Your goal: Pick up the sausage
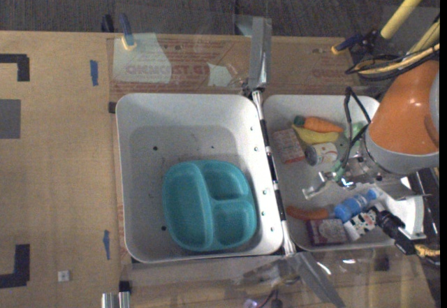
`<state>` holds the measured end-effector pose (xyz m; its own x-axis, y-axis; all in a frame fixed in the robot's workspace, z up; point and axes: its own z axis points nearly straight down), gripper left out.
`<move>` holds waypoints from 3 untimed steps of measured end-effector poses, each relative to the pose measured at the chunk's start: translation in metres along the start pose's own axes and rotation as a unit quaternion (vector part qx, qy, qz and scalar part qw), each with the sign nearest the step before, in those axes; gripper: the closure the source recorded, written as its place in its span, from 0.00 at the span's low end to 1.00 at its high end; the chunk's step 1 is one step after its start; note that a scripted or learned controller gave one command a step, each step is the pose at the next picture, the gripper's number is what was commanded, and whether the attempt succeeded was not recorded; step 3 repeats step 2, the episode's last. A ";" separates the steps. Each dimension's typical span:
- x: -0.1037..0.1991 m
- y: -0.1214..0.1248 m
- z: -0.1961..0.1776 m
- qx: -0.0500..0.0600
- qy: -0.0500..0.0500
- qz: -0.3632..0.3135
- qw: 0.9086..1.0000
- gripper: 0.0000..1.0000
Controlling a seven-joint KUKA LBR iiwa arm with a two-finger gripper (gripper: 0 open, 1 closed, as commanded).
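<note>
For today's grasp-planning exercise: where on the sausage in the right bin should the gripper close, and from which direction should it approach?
Grip the sausage at its middle, descending from above with the fingers closing across its narrow width. It lies flat and lengthwise left to right on the right bin floor. Its right end abuts the blue bottle, so the middle probably offers more clearance.

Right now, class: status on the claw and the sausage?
Claw above right bin, nothing gripped. Sausage lies just below it. Bottle beside.
</note>
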<state>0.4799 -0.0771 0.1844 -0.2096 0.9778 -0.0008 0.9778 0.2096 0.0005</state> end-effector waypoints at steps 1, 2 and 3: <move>-0.039 -0.008 -0.178 0.000 -0.001 0.057 0.998 0.00; -0.009 -0.003 0.000 0.001 0.001 0.074 0.997 0.00; -0.009 -0.003 0.000 0.001 0.001 0.074 0.997 0.00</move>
